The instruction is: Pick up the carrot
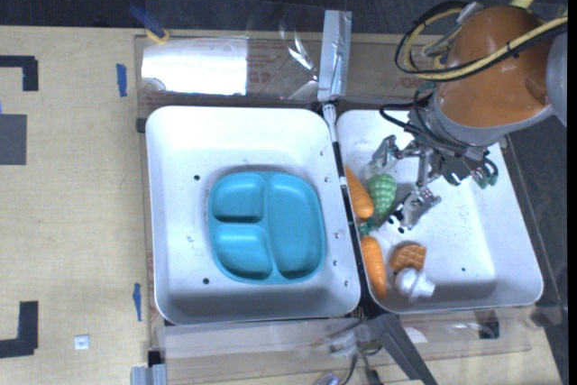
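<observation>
Two orange carrot-like pieces lie along the left wall of the right bin. The upper carrot lies beside a green knobbly toy. Nearer the front lies the lower carrot, with a bit of green at its top end. My gripper hangs over the middle of the right bin, just right of the green toy and the upper carrot. Its fingers are open, one fingertip toward the back and one toward the front, and nothing is held between them.
An orange-brown toy and a white piece sit at the front of the right bin, next to the lower carrot. The left bin holds a blue divided plate. Bare bin floor lies to the right of my gripper.
</observation>
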You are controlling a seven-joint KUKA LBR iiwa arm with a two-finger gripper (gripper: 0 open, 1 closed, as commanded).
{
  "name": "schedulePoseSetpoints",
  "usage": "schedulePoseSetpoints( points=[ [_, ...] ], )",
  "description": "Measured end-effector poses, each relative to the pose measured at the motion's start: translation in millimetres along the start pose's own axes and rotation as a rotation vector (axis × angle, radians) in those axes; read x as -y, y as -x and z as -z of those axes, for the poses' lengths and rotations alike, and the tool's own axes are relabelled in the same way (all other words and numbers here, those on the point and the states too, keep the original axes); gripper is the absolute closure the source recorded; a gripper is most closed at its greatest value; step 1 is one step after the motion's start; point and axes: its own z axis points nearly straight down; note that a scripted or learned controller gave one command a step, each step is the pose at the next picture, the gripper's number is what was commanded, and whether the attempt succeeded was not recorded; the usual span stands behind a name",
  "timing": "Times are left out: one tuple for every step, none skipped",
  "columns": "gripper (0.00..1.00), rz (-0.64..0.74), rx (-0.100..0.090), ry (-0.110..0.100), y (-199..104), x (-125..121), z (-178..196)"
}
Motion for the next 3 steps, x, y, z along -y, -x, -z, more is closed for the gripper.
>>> schedulePoseSetpoints(
  points=[
    [0.0, 0.102, 0.008, -0.007, -42.2, 26.0, -84.2],
    [0.0, 0.925, 0.007, -0.009, -60.5, 39.7, -92.0],
    [0.0, 1.238, 0.004, -0.016, -96.3, 10.1, -91.6]
  ],
)
